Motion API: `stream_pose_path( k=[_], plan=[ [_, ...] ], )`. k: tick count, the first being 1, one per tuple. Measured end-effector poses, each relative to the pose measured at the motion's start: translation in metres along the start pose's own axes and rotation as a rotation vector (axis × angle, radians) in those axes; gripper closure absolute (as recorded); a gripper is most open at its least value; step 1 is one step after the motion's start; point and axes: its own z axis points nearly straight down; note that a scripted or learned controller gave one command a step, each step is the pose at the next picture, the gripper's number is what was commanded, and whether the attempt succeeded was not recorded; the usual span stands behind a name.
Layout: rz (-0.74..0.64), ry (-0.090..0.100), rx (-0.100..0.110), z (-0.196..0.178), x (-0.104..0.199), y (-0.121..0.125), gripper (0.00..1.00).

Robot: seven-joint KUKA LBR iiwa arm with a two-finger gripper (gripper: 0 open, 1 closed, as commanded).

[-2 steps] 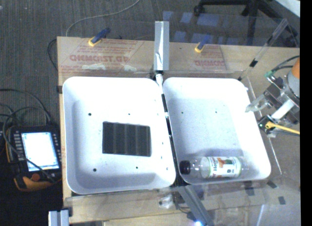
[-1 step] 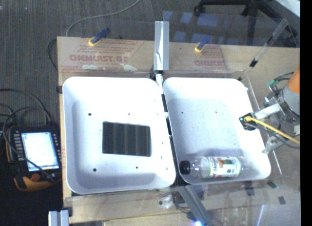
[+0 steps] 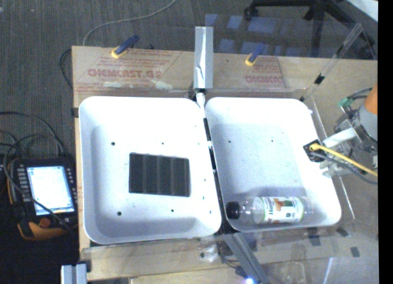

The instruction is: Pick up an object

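1. Camera view, looking down at a slant: two shallow white bins side by side, left bin (image 3: 92, 148) and right bin (image 3: 264, 123), rims touching along the middle.
2. Left bin: one dark ribbed panel (image 3: 159, 175), flat on the floor, near centre and a little toward 6 o'clock. Long side runs 9 to 3.
3. Right bin: one clear plastic bottle (image 3: 267, 210) on its side at about 5 o'clock, close along the near wall. Black cap points to 9 o'clock; label white with orange and green.
4. Gripper (image 3: 347, 148) sits at 3 o'clock of the right bin, over the rim, well apart from the bottle and farther still from the panel. Claw state: cannot tell from this angle. Nothing seen held.
5. Arm (image 3: 370, 114) enters from 3 o'clock, orange band just at the frame edge.
6. Surroundings: handheld screen unit (image 3: 46, 189) lit on the floor at 9 o'clock of the left bin; two blue-and-yellow clamps (image 3: 124, 46) on the board edge at 12 o'clock.
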Motion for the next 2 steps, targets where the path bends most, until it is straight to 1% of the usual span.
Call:
stream_pose_path(
  k=[1, 2],
  plan=[
    [0.023, 0.006, -0.003, -0.0569, 0.02, -0.0747, 1.0],
    [0.022, 0.001, -0.003, -0.0653, 0.0201, -0.0749, 1.0]
  ],
)
